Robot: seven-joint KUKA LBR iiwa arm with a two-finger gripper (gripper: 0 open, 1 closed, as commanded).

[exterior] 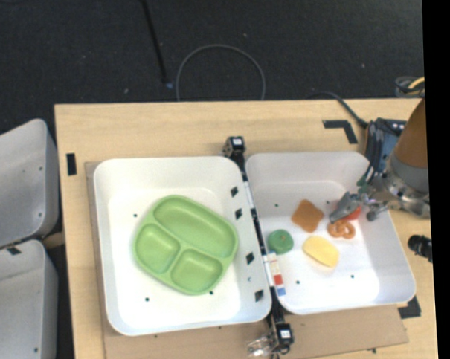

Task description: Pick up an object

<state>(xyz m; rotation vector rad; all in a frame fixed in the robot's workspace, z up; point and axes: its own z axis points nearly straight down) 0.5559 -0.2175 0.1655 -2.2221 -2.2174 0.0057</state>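
The right bin (363, 284) holds a brown piece (307, 215), a green round piece (280, 242), a yellow piece (320, 251) and an orange-red piece (343, 229). My gripper (351, 206) reaches in from the right and hangs just above the orange-red piece, right of the brown one. Nothing shows between its fingers. The grey arm with its orange band (411, 148) stands at the bin's right edge.
The left bin (119, 306) holds a green divided plate (185, 244). A black divider strip (249, 226) runs between the bins. A black cable loops over the dark floor behind the bench. Grey chairs stand at the left.
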